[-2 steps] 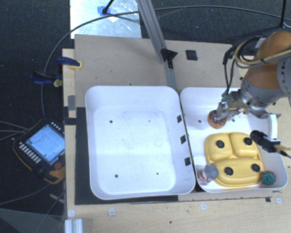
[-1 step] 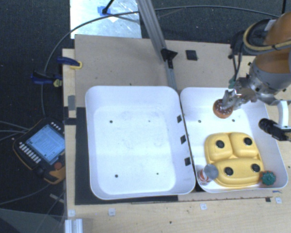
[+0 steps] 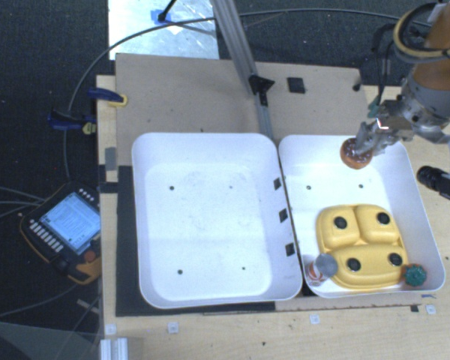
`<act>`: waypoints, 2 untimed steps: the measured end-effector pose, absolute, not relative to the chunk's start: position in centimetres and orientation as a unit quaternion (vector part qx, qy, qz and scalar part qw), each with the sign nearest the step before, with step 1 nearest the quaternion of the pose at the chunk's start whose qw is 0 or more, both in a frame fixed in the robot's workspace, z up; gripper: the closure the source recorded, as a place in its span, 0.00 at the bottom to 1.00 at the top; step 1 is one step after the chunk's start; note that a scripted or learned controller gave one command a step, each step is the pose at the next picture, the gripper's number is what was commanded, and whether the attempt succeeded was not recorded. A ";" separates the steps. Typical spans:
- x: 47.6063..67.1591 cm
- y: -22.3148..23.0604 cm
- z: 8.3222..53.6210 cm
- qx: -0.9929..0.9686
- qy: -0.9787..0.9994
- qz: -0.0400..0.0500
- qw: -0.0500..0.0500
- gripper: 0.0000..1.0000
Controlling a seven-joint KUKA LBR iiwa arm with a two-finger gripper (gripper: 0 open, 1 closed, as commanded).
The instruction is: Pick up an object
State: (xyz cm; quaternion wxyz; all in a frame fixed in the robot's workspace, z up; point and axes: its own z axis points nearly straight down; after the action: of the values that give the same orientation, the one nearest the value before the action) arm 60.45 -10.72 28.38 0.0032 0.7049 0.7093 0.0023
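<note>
over the right bin's (image 3: 412,182) far edge the gripper (image 3: 364,145) hangs with a brown ring (image 3: 354,154) at its tip, clamped on it as far as the slant view shows and raised, judging by its place above the rim, to clear the wall. a yellow tray (image 3: 360,246), grey cap (image 3: 326,265) and teal ball (image 3: 415,275) lie at the near end. no legible writing or brand.

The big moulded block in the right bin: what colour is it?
Yellow, with four dark round spots on top; the block shows in the camera view.
</note>
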 end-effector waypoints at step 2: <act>55.9 -1.3 25.7 0.704 0.710 0.000 -0.001 1.00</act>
State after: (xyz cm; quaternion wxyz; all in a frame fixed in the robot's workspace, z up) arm 55.93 -1.29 25.67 -0.0006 0.7041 0.7101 0.0004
